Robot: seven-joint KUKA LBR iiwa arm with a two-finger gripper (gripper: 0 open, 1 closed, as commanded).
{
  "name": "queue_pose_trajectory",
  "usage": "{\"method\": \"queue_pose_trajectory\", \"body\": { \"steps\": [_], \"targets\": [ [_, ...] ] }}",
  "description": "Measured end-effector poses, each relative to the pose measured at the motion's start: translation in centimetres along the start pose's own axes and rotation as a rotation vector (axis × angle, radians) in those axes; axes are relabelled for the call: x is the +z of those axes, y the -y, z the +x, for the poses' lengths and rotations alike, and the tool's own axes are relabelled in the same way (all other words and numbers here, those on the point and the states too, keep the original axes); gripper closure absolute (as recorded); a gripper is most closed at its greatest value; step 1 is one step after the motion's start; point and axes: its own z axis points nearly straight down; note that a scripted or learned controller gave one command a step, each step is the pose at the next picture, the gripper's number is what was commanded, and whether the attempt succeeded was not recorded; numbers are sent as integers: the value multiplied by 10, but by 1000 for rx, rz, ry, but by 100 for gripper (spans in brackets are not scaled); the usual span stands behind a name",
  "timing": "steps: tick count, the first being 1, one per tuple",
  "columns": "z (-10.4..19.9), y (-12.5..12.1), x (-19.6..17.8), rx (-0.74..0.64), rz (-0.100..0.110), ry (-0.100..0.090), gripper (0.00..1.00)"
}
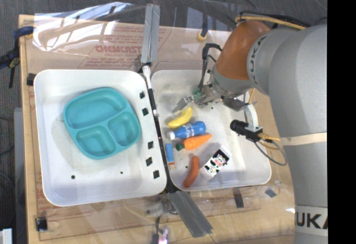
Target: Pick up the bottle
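Bottle [188,130] lies flat mid right bin [253,168], blue body, white cap end at 9 o'clock. I'd judge it light, rigid, slick plastic; grab across the body. Banana [181,118] touches at 12, carrot [196,142] at 6, crowding it. Gripper [196,96] hovers at 12 o'clock; width, can't tell.

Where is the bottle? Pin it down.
The bottle lies on its side in the right bin, between the banana above it and the carrot below it.
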Motion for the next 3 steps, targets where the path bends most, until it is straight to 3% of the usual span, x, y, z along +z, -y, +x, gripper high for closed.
{"method": "queue_pose_trajectory", "body": {
  "steps": [1,2,3],
  "targets": [
    [40,41,0,206,0,0,0],
    [40,40,-10,201,0,0,100],
    [79,44,-118,411,-3,1,100]
  ]
}}
